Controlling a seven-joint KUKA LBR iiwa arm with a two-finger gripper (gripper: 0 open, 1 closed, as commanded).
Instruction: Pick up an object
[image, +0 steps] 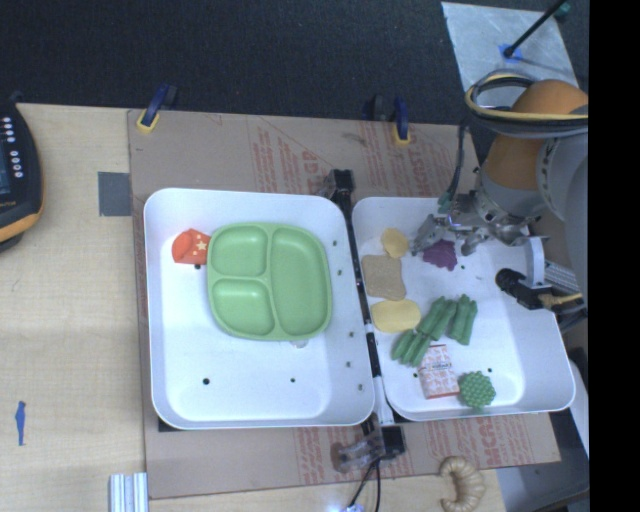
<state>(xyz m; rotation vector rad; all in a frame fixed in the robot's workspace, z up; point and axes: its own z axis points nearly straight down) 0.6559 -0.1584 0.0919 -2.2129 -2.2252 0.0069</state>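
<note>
Green divided plate sits in left bin, red item touching its left edge. Right bin holds tan slice, two yellow pieces, green beans, small packet, green ball. Purple object lies at back of right bin, gripper right over it, touching or nearly so. Gripper opening and any hold: cannot tell.

2 white bins; 1 green plate; 3 yellowish pcs; 1 purple obj; 1 red obj.
</note>
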